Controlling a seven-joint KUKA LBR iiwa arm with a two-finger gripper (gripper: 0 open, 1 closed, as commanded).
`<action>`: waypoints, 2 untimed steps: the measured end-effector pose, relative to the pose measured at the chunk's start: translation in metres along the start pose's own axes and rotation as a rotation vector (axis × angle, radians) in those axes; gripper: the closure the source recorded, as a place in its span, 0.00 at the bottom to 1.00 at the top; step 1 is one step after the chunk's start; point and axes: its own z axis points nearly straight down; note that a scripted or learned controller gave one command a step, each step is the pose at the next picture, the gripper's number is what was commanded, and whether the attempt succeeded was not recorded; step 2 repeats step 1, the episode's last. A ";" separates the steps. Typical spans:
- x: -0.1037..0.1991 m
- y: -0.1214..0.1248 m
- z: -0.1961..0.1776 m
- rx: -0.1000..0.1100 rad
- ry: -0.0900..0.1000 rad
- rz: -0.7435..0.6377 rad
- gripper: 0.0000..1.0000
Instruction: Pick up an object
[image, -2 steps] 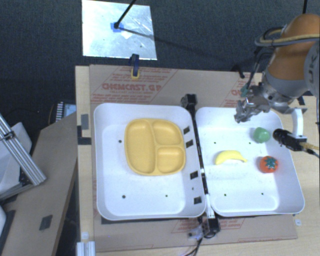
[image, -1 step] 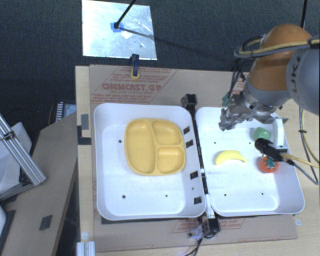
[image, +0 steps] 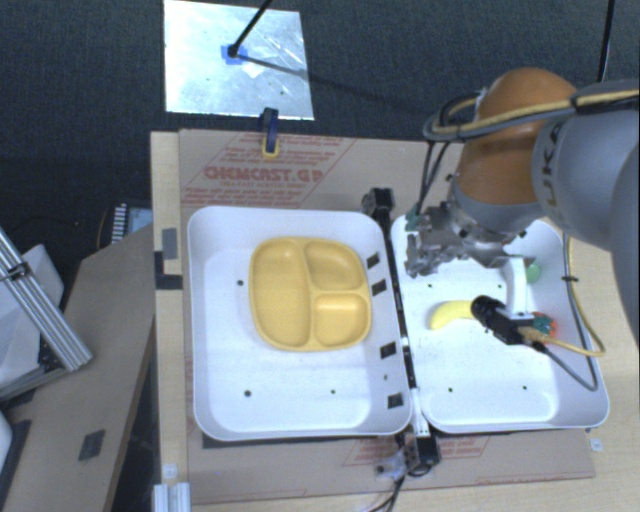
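The banana (image: 451, 314) lies in the right bin (image: 480, 400), just below my gripper (image: 425, 255); I cannot tell its grip state. A yellow plate (image: 308, 293) sits in the left bin (image: 230, 390).

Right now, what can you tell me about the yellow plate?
The plate is pale yellow, looks like plastic, and has rounded corners. Raised ridges split it into three sections: one large at the left, two smaller at the right. It lies flat, right side up, near the middle of the left bin, turned a bit askew. Only the bin's floor touches it.
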 end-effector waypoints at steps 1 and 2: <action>0.051 -0.009 -0.006 -0.002 0.001 -0.001 1.00; 0.051 -0.009 -0.006 -0.002 0.001 -0.001 1.00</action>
